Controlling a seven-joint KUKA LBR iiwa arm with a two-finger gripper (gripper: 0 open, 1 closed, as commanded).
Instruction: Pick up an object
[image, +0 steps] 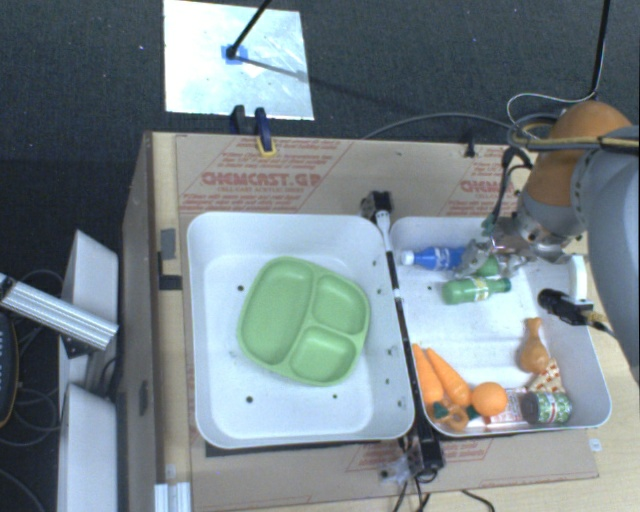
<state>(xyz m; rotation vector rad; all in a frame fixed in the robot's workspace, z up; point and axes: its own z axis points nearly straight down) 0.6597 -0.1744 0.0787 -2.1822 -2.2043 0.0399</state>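
Nearest me in the right bin (598, 400) lay 2 carrots (440, 377) and an orange (489, 398). Farther back, the green bottle (476, 290) lay on its side, just under the gripper (487, 254); I could not tell how the claw stood. I judged the bottle light, stiff and slippery, best pinched across its body. The blue bottle (436, 258) lay beyond.
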